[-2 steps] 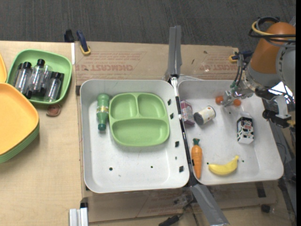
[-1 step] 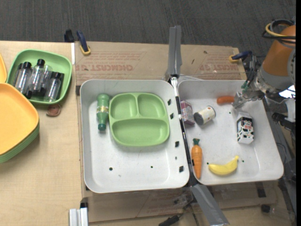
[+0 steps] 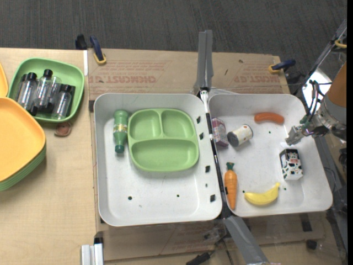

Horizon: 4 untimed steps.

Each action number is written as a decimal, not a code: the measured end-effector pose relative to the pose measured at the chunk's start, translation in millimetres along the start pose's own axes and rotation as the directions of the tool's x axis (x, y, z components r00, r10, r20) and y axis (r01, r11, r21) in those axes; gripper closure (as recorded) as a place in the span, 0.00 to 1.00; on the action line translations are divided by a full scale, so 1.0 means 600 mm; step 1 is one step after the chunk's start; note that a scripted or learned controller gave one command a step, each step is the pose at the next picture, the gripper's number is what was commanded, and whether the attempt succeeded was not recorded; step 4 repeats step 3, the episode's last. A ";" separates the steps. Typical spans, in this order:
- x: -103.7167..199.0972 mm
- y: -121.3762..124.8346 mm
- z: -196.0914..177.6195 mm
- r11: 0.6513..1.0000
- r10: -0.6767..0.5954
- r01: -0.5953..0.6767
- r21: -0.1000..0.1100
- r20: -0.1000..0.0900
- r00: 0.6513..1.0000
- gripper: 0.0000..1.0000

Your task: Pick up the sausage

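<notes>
The hand (image 3: 300, 131) is seen at the right edge of the right bin (image 3: 325, 189), low over its floor; whether it is apart or together cannot be told. Nothing is seen held in it. The sausage (image 3: 269, 117) is lying up and to the left of the hand, near the back wall of the same bin, with its long axis running left to right. A can (image 3: 240, 135) is found just beside it, below and to the left.
</notes>
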<state>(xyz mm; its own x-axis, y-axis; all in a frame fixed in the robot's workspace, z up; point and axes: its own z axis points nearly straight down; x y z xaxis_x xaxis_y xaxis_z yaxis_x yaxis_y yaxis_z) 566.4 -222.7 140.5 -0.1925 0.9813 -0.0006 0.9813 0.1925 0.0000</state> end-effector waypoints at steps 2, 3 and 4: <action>0.025 -0.119 0.012 0.999 0.034 -0.034 0.001 -0.002 0.999 1.00; 0.021 -0.128 0.049 0.993 -0.116 0.116 -0.029 0.020 0.993 1.00; 0.021 -0.128 0.049 0.993 -0.116 0.116 -0.029 0.020 0.993 1.00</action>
